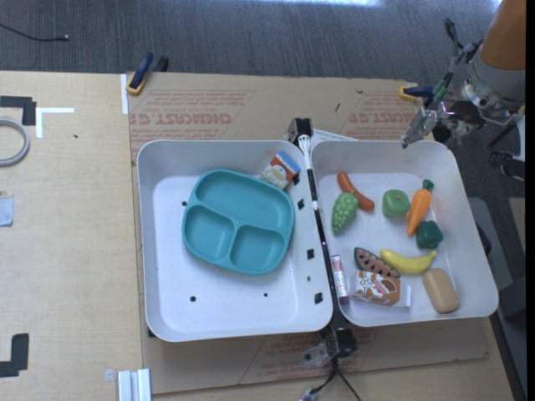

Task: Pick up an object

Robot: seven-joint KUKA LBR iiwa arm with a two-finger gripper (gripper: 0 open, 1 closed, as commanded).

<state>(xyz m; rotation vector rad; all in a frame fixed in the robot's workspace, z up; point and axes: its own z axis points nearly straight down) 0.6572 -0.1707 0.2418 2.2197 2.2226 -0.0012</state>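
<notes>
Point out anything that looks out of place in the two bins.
One small printed packet sits apart from the other items, in the left bin behind the teal divided plate. A small tube lies along the right bin's left wall.

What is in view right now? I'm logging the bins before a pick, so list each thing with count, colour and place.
shallow white plastic bins: 2, white, side by side on the bench
teal sectioned plate: 1, teal, left bin
small printed packet: 1, white and blue, left bin, back edge
bunch of toy grapes: 1, green, right bin
toy chilli: 1, red-orange, right bin
toy apple: 1, green, right bin
toy carrot: 1, orange, right bin
toy broccoli: 1, dark green, right bin
toy banana: 1, yellow, right bin
toy watermelon slice: 1, red, right bin
snack bag: 1, brown and white, right bin front
bread roll: 1, tan, right bin front
gripper: 1, metallic, above right bin's back rim
</notes>
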